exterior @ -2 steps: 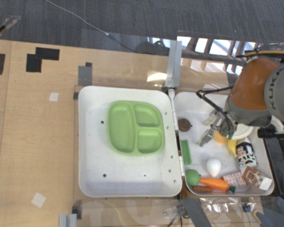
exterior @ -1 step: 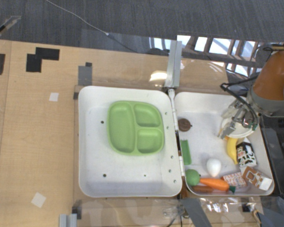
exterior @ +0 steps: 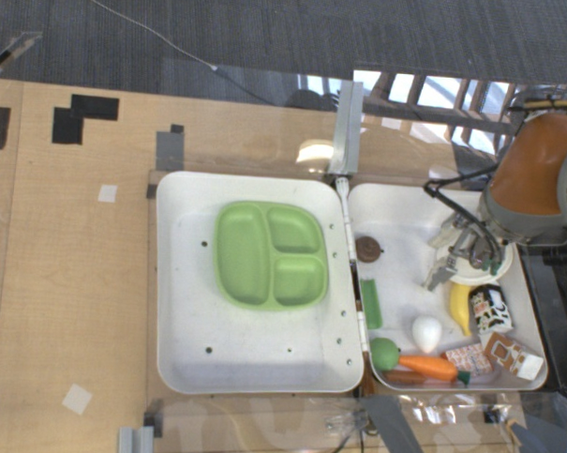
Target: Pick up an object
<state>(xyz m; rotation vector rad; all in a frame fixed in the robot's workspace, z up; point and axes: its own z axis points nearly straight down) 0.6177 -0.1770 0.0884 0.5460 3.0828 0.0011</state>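
My gripper point(exterior: 443, 261) hangs over the upper right part of the right bin point(exterior: 397, 209), with the orange-banded wrist behind it at the right edge. Its fingers stand open with nothing between them. Just below it lie a yellow banana point(exterior: 459, 308) and a white egg point(exterior: 427, 332). A white dish point(exterior: 495, 269) sits partly under the gripper. A brown round piece point(exterior: 368, 249) lies to the gripper's left, near the divider.
Also in the right bin are a green block point(exterior: 370, 304), a green ball point(exterior: 384, 352), an orange carrot point(exterior: 425, 368), a cow-patterned can point(exterior: 492, 310) and a brown carton point(exterior: 505, 353). The left bin point(exterior: 183, 263) holds a green divided plate point(exterior: 269, 255).
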